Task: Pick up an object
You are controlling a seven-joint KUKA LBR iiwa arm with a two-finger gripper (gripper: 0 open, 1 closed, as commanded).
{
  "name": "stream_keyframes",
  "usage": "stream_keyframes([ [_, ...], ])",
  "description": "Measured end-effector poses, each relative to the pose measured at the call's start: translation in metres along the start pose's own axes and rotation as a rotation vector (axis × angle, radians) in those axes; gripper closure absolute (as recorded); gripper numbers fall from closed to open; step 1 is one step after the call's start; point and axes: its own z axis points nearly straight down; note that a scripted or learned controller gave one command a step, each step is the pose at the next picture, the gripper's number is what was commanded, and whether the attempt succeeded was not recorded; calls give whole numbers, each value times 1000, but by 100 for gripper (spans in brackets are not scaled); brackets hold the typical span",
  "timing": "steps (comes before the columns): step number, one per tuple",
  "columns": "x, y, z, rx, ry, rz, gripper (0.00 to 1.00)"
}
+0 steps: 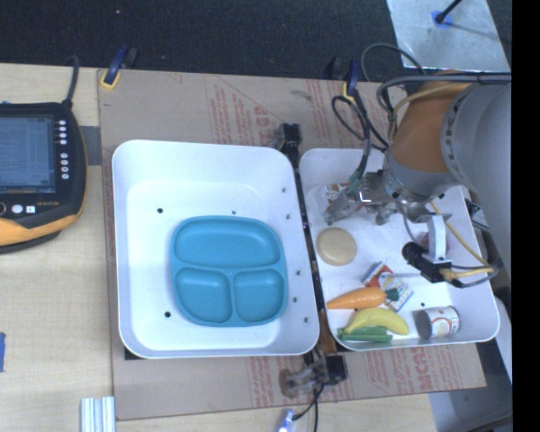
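One blue tray (228, 269), one carrot (355, 299), one can (438, 322).

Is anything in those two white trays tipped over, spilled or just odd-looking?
Nothing looks spilled or broken. The small can lies on its side in the right bin's near corner, and the toy carrot, banana and green pod are heaped together beside it. The blue divided plate sits flat in the left bin.

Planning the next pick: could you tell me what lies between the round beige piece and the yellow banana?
In the camera view, the carrot lies between the beige piece and banana.
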Motion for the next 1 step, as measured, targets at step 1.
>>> stream_keyframes([
  [1, -18, 42, 1, 40, 11, -9, 0],
])
